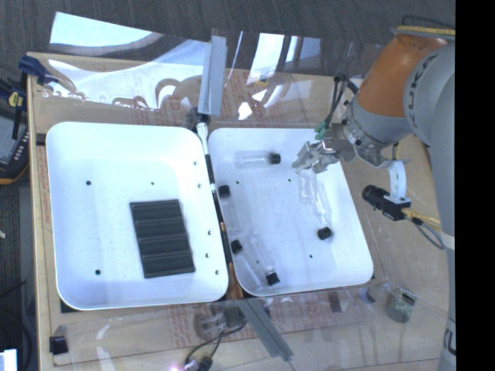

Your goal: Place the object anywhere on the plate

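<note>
A dark grey ridged plate (162,238) lies flat in the left bin (77,153), a little below its middle. Three clear vials with black caps lie in the right bin (352,265). One vial (257,159) is near the top, another (314,201) runs down the right side to its cap, and the last (263,265) is near the front wall. My gripper (311,159) hovers over the upper right of the right bin, just above the upper end of the right-side vial. Nothing visibly hangs from it.
Small black clips (224,192) sit along the wall between the two bins. A metal bar (210,76) stands behind the bins. At the far left edge of the bench lies a yellow and black device (11,141). The arm's orange band (390,72) hangs over the right bin's far right corner.
</note>
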Controlling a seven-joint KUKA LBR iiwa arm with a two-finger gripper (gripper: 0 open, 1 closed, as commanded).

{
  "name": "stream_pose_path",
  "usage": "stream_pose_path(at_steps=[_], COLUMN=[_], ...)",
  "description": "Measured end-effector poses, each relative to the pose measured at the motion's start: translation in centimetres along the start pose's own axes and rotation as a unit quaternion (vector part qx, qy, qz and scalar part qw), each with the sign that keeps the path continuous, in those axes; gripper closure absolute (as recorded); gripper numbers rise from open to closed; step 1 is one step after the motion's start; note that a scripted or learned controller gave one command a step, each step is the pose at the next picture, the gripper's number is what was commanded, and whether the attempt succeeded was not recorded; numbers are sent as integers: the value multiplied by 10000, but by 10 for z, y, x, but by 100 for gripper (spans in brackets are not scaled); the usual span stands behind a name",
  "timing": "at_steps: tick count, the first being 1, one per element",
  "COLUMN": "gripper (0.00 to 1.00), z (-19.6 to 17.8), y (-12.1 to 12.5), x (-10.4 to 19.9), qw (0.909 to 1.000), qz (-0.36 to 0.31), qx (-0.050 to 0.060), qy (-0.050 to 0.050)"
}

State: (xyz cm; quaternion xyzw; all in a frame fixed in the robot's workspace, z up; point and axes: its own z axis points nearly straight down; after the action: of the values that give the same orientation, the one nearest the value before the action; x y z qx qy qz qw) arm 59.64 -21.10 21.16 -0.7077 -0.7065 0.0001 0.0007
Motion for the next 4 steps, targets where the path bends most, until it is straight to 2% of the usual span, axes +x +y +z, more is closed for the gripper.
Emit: stream_pose_path(at_steps=[1,2,3,4], gripper=[100,100,100,100], z=[6,106,66,2], y=[59,-27,25,60], x=[10,45,105,108], qw=[9987,9999,9999,10000], qz=[-509,-172,-149,62], qx=[3,12,9,-2], qy=[-3,-8,-1,1])
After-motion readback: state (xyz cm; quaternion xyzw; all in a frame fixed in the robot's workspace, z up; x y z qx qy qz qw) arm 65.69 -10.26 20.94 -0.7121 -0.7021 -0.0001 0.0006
